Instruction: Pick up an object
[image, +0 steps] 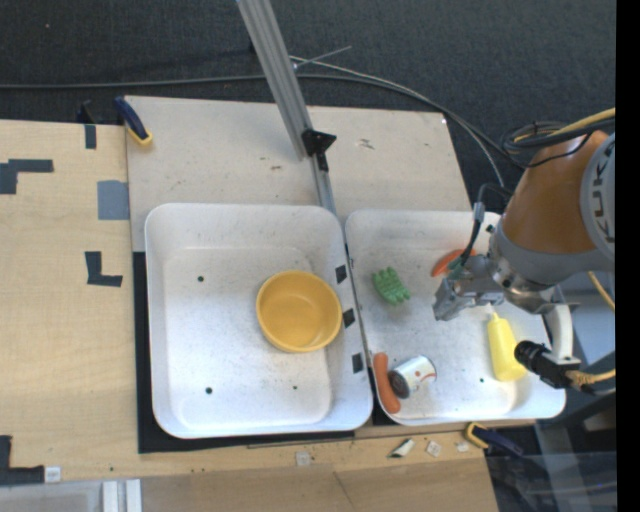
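right bin (365, 235), speckled white plastic: ridged green block (392, 286), smooth yellow bottle (503, 350), orange stick (386, 384). metal gripper (452, 303) above floor; opening cannot be judged. left bin (160, 300): round yellow bowl (298, 311).

Arm (565, 205) cut off at the right edge; orange-red object (447, 262) partly hidden behind the gripper (452, 303); finger state indeterminate; right bin (420, 225) far-right corner covered by arm.

Pale wooden bench (60, 330) with grey tape marks (112, 199), dark carpeted floor (420, 40) beyond, cables (400, 90) trailing.
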